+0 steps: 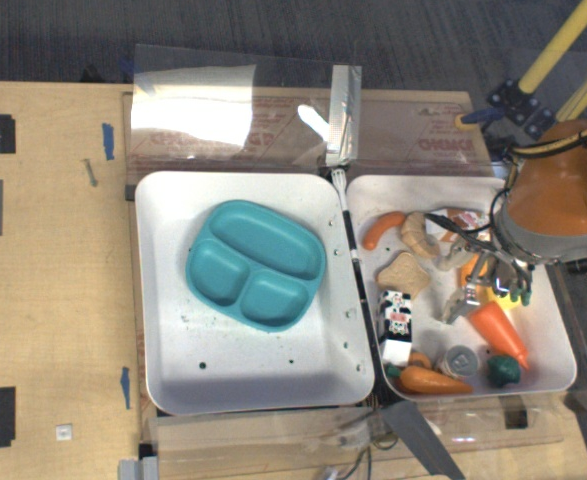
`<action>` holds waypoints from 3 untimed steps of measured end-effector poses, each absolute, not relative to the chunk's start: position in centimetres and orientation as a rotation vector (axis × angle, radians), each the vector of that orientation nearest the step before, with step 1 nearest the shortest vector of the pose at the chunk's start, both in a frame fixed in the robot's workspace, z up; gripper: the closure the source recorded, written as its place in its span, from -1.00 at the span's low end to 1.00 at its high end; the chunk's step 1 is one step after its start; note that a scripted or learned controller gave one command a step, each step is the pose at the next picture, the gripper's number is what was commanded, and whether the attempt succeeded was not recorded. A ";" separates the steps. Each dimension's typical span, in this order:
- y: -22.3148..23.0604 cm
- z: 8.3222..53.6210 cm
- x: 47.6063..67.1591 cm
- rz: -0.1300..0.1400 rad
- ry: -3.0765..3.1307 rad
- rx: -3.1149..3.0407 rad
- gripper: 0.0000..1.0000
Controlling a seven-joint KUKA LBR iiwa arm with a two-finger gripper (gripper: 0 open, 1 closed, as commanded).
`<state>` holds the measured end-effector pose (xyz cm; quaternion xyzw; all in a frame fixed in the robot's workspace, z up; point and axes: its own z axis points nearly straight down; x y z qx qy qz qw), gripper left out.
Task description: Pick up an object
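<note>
Camera view: the gripper (478, 280) hangs low over the right bin (563, 368), near its right edge; whether it is released or clenched cannot be told, and nothing is seen held. The closest object, a large orange carrot (500, 330), lies just toward the bin's front-right corner from the gripper, its long axis running diagonally toward that corner, a green piece (504, 370) beyond its tip.

arm (563, 193) cut off at right edge.
</note>
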<state>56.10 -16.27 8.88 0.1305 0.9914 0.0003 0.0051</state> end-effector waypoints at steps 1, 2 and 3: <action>-16.3 10.3 56.5 -0.003 3.090 0.405 1.00; -16.3 10.2 56.4 -0.003 3.092 0.405 -1.00; -15.9 8.9 55.7 0.003 3.062 0.660 -1.00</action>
